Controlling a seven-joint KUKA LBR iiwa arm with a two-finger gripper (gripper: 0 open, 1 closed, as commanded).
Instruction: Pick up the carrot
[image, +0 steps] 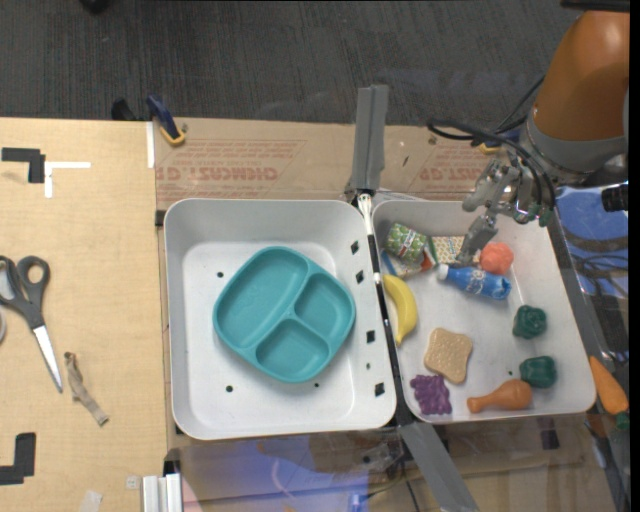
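An orange carrot (607, 384) with a green end lies outside the right bin (560, 300), just past its right wall near the front corner. My gripper (480, 240) hangs over the back of the right bin, above a blue-and-white bottle (478, 282) and beside a red-orange round piece (497, 257). It is far from the carrot, up and to the left of it. Nothing shows in its grasp.
The right bin also holds a drumstick-shaped orange-brown piece (503, 397), a banana (402, 306), toast (448, 354), purple grapes (432, 394), two dark green pieces (529, 321) and a green packet (407, 243). A teal divided plate (285, 314) lies in the left bin. Scissors (33, 305) rest on the bench.
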